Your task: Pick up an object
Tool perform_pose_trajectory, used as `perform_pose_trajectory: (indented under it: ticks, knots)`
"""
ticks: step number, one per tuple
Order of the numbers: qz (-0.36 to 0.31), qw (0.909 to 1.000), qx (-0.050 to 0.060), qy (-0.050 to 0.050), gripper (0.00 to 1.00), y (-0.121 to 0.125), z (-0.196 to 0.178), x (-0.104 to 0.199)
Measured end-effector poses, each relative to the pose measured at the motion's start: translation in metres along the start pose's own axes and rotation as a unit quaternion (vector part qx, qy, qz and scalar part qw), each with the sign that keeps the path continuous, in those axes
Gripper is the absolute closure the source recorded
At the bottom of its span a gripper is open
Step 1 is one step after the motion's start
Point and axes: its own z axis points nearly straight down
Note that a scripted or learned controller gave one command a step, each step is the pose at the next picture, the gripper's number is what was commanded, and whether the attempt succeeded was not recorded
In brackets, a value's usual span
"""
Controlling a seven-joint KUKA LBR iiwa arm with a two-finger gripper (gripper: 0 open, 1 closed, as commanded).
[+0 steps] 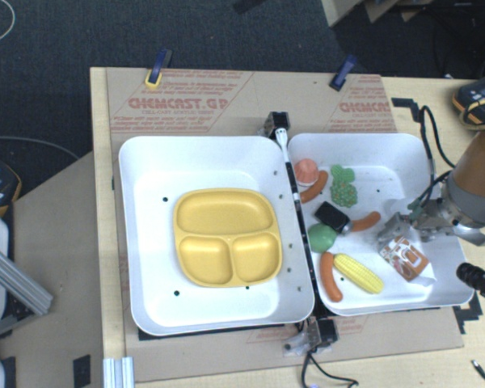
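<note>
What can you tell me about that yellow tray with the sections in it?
The yellow tray is a divided plate that looks like smooth plastic, rounded at the corners. It has three compartments: one wide one along the far side and two smaller ones side by side along the near side, split by raised ridges. It lies flat, right side up, near the middle of the left white bin, resting on that bin's floor. Nothing lies in its compartments and nothing else touches it.
</note>
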Motion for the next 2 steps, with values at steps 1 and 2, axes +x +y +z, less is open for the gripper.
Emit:
perform_pose_trajectory:
  ticks: [1,2]
  knots:
    - [0.0,1.0,-0.001,0.0,0.0,0.0,0.022,0.001]
    - [0.0,1.0,-0.003,-0.002,1.0,0.0,0.01,0.0]
